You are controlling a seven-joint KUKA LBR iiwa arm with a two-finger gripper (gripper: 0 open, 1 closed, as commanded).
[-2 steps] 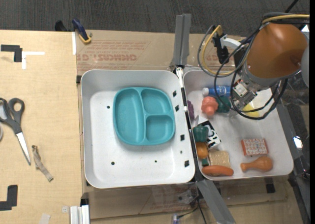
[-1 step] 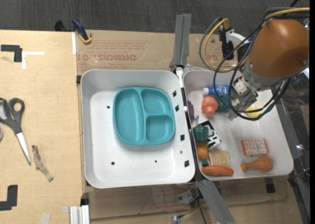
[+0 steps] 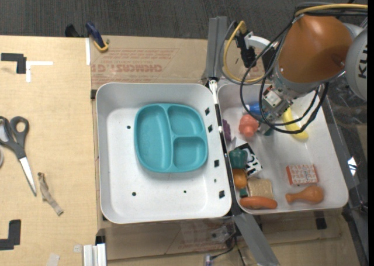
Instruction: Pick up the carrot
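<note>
a carrot [image 3: 258, 203] lies on its side against the near wall of the right-hand bin [image 3: 327, 200], its length running along that wall as a loose toy would after sliding to the low edge. just beside it sit a tan block [image 3: 260, 187] and, farther along the wall, a drumstick-shaped toy [image 3: 306, 195], with a red-printed card [image 3: 301, 173] behind that. the clutter packs the bin's left side: a small orange piece [image 3: 239, 179], a black-and-white die [image 3: 252, 164] and a teal cup [image 3: 238, 156] crowd the divider, likely leaving little room for a pincer to come down beside the carrot. in the left bin [image 3: 111, 189] a teal divided plate [image 3: 172, 138] rests flat near the middle. farther back in the right bin a pink fruit [image 3: 249, 124] and a yellow toy [image 3: 295, 125] lie under the arm, whose gripper [image 3: 267, 127] hangs over that far area, well apart from the carrot; whether the pincer is open or closed cannot be told, as cables and wrist hide it. scissors [image 3: 19, 148] lie on the bench to the left.
</note>
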